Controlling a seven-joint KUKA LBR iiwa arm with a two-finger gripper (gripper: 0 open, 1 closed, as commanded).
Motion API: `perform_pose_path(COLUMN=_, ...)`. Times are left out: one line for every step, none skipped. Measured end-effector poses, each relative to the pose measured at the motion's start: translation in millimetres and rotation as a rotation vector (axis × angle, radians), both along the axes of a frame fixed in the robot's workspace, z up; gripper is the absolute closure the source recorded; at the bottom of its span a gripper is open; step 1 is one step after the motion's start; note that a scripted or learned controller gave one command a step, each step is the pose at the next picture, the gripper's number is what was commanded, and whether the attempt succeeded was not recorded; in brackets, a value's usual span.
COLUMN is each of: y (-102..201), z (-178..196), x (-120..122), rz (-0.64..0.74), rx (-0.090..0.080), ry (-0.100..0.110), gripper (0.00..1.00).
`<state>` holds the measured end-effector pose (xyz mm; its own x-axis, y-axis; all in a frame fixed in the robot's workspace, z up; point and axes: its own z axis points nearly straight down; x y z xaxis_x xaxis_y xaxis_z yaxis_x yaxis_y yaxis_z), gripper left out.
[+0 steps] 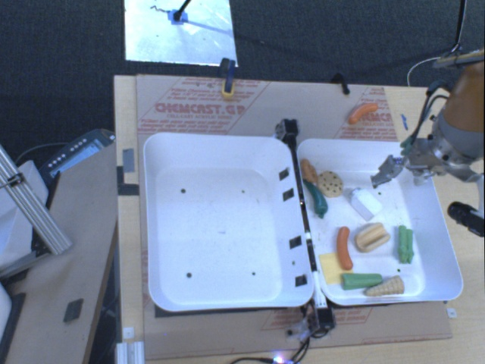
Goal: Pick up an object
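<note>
Tabletop [189, 101] carries two shallow white bins side by side; left bin [220, 226] shows no items, right bin [439, 226] holds all the pieces, plus one orange sausage [364, 113] lying outside on the board behind it. Arm [462, 120] enters from view's right, hanging over right bin's back-right corner. Pincer [390, 171] sits above the bin's upper middle, pointing toward view's left; nothing seen between its fingers, and whether they're open or shut can't be told at this res. Key relation: nearest candidate is the white block [366, 203], just below-left of the pincer in view, close by, long axis diagonal, upper-left to lower-right. Judgement: short drop fwd and down needed, w/ wrist turned across that axis. Other items, approx. descending size: bun [372, 237], green wedge [361, 280], cone [385, 286], red sausage [344, 248], green pod [406, 244], yellow square [330, 265], cookie [330, 183]. Risk: block lies flat, fingers may skid off.
</note>
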<state>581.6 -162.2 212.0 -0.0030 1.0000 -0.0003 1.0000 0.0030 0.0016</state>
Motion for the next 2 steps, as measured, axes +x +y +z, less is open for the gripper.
perform_pose_path(y=60, z=-112, x=-4, rz=0.004, rx=-0.003, ry=-0.002, gripper=0.0)
perform_pose_path(y=67, z=-128, x=-58, rz=-0.002, rx=0.002, ry=0.004, gripper=0.0)
